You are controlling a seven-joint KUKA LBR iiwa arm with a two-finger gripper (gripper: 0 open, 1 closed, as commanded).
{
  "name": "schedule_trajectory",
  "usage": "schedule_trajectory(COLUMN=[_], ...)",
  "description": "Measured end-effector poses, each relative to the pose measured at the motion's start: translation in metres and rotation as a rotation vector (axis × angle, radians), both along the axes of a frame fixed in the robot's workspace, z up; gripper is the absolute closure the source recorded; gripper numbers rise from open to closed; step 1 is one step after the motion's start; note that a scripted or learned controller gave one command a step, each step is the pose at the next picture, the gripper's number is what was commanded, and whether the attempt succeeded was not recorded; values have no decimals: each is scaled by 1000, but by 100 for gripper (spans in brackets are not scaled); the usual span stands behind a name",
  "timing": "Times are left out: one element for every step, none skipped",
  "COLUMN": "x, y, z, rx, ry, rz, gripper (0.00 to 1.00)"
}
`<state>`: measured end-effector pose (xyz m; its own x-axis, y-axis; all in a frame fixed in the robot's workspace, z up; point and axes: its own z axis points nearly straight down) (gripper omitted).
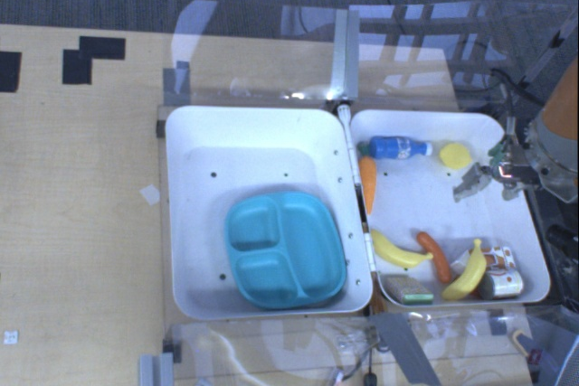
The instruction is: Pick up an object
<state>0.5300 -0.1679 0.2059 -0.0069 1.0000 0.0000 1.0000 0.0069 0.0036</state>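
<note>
The claw (486, 176) hangs open and empty over the right bin (534, 235), nothing between its fingers. Just beyond it, toward the bin's far wall, lies a yellow lemon (456, 155). It looks light, firm and rounded, likely to roll, so pinching across its middle seems safest.

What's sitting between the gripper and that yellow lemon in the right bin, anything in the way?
Nothing visible. The gripper hangs over the right bin's right side, and the lemon lies just up and left of it on bare bin floor. The blue bottle is beyond the lemon, further left, and the bananas lie toward the near wall.
</note>
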Motion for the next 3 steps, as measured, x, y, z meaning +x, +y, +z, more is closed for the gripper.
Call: schedule_trajectory(x=[-15, -12, -41], y=[44, 45, 24], z=[-117, -105, 35], rx=[-2, -1, -2], ry=[-11, -21, -4], rz=[-20, -19, -30], gripper=[0, 100, 100])
